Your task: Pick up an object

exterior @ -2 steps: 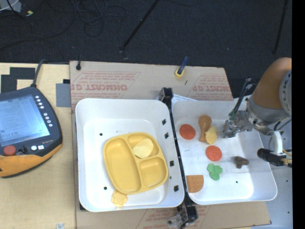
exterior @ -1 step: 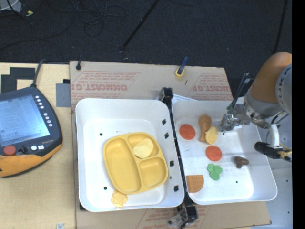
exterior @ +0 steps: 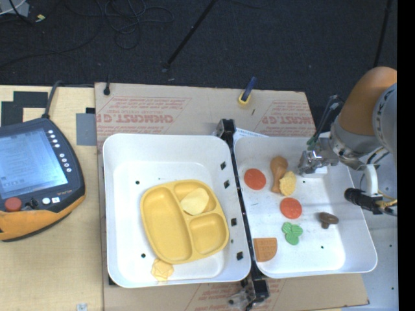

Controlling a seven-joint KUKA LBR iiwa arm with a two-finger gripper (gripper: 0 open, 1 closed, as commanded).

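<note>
- The gripper is at the right of the frame, low over the top part of the right bin. I cannot tell how far open it is, and nothing shows in its grip.
- Just left of it lie a brown drumstick and a small yellow piece, touching each other.
- Further left is a red round slice. Another red slice sits below the yellow piece.
- Under that is a green toy, with a little brown thing to its right.
- An orange flat piece lies at the lower left corner of this bin.
- The left bin holds a yellow tray with three parts. A pale yellow chip sits in its top part.
- Another yellow bit lies just below the tray.
- A tablet rests on the worktop at the far left.
</note>
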